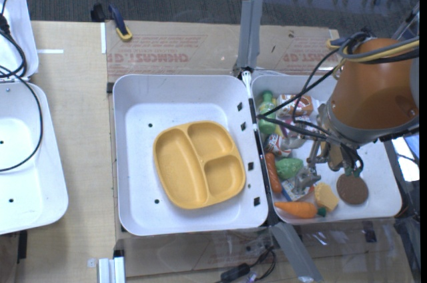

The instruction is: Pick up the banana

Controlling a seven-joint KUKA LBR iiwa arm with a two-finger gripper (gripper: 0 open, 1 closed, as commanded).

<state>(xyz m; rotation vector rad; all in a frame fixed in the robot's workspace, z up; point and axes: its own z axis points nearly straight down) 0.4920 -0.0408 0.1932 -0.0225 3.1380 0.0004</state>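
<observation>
We see the gripper [312, 171] low in the right bin [390, 205], at the frame's right, among cluttered toy food; whether it is clenched, we cannot tell. The banana is hard to pick out there. A carrot [295, 209] lies nearby. The left bin [133, 141] holds a yellow divided plate [199, 163].

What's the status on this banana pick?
End effector low in the right bin, among the toy food. Banana not identifiable in the clutter. Carrot and cookie close by.
</observation>
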